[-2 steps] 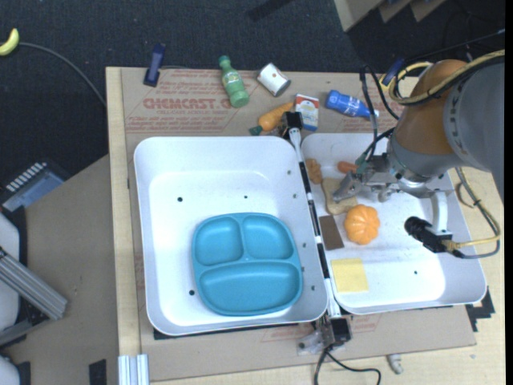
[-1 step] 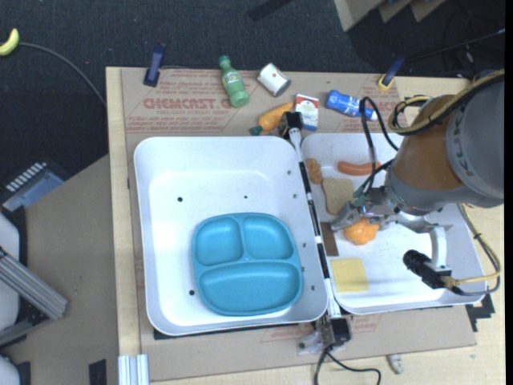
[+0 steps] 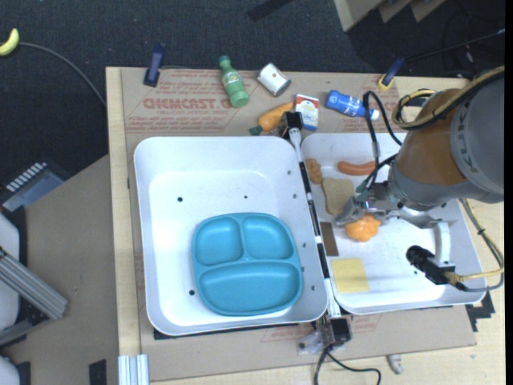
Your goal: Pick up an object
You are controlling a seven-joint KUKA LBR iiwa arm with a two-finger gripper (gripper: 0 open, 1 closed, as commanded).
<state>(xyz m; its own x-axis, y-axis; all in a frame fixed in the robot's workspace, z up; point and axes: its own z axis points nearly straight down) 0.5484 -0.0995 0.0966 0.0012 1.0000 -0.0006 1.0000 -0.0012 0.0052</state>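
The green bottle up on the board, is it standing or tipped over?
Tipped over. The green bottle lies lengthwise on the brown board behind the bins, its cap toward the far edge.

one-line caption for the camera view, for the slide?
KUKA arm's gripper down in the right bin at an orange toy, blue divided plate in the left bin.

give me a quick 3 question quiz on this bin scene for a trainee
1. True or false: the blue divided tray lies in the right bin.
2. Which item sits right at the gripper? A) green bottle B) orange object C) yellow square
3. Fill in: the sausage lies in the ___ bin.

Key: 1 false; 2 B; 3 right
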